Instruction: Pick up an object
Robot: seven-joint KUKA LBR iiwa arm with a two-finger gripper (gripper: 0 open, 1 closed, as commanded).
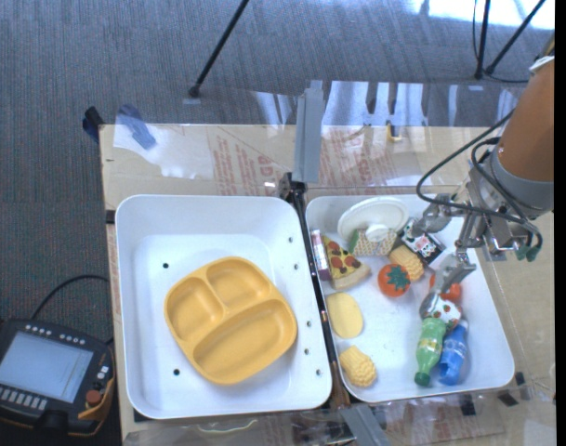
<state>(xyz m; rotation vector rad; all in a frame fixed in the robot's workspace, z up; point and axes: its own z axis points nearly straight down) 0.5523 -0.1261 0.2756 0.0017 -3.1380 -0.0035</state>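
Bright, even light over my bench. Daylight patches lie on the carpet [125, 35] at the top edge, near the tripod legs [225, 35]. Strong glare streaks the clear panel [375, 147] behind the right bin [501, 347]. Both bins read near-white; the left bin [138, 221] shows only faint shading at its walls. Yellow tray [230, 318] casts a soft, short shadow. My arm [533, 128] is slightly blurred at the right. Overall sharpness moderate, small items grainy.

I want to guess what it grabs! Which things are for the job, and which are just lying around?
For the job: pincer, tomato, green bottle, blue bottle, corn, pizza slice.

Lying about: yellow tray, screen controller, tripod legs.
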